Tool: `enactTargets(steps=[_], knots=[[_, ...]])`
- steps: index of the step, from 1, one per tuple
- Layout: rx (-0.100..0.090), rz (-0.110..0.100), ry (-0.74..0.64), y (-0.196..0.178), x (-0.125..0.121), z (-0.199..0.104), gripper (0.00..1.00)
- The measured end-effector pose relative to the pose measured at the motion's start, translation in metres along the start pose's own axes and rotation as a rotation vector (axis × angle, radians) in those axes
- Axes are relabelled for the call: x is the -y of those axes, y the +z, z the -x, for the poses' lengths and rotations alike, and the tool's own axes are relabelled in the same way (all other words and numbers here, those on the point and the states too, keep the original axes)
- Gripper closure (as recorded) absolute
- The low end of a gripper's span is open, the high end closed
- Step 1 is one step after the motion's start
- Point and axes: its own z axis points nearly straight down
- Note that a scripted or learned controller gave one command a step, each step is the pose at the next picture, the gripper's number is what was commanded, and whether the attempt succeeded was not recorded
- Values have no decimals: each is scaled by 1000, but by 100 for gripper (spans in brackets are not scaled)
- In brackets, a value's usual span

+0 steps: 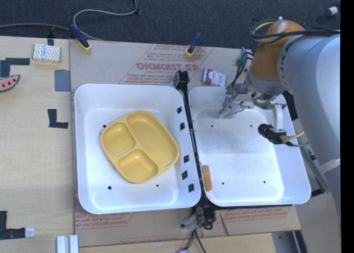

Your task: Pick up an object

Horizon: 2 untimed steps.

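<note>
Orange stick [206, 177] lies near; the gripper [228, 109], fingers unclear, hovers far and may close on nothing.

A smooth yellow plastic tray [140, 145] lies in a glossy white plastic bin [88, 191] on matt cardboard [149, 66].

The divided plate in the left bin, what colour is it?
Yellow, plain; the divided plate shows in the camera view.

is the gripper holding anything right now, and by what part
Nothing is held. The gripper sits over the right bin, away from the orange piece.
</note>
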Motion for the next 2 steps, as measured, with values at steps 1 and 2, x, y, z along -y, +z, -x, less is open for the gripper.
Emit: enactTargets(steps=[1, 2], knots=[[0, -1, 0, 1, 0, 0, 0], [-1, -2, -1, -9, 0, -1, 100]])
